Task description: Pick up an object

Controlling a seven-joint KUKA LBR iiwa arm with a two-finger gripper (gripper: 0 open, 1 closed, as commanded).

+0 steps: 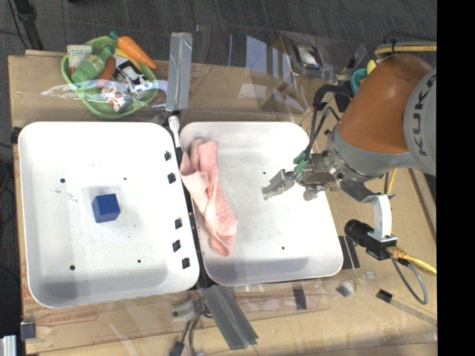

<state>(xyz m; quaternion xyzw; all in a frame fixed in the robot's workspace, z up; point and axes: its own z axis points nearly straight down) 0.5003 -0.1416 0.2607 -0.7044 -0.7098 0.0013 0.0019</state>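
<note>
we can't tell how far the gripper (pixel 276 186) is open, its fingers blur against the right bin (pixel 319 251); nothing seen in it. that bin holds a pink cloth (pixel 210 197) along its left wall. left bin (pixel 44 199) holds a blue cube (pixel 106 207). green bowl (pixel 100 104) of toys behind.

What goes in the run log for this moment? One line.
gripper: over right bin, nothing held | pink cloth: right bin, left side | blue cube: left bin
</note>
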